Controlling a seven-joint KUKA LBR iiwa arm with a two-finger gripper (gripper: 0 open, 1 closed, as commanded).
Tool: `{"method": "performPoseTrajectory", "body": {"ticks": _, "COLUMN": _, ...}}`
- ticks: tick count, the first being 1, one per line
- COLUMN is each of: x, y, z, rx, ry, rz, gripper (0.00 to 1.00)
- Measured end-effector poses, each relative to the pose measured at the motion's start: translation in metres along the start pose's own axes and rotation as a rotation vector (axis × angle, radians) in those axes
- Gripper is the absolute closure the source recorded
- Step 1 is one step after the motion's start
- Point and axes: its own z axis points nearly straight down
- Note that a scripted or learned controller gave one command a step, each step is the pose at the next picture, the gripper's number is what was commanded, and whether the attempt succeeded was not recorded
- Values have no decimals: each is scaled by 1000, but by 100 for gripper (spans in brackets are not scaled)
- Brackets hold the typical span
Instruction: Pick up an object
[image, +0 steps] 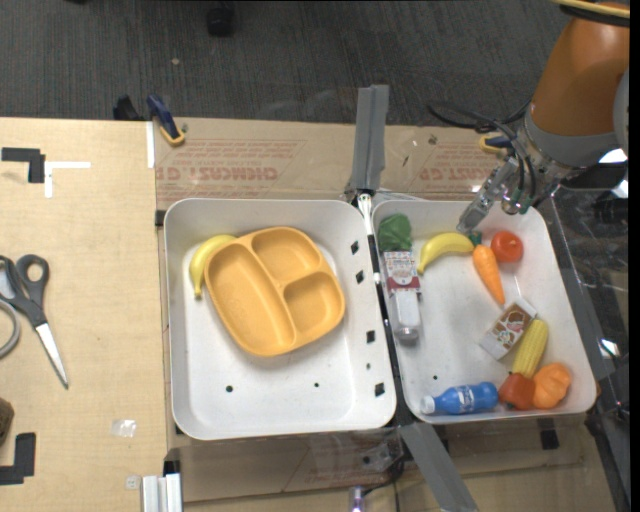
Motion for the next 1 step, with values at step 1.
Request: {"method": "performPoseTrajectory", "body": {"ticks": 1, "x": 45, "y": 52, "z": 17, "rx": 1, "ry": 4, "rz": -14, "gripper": 100}}
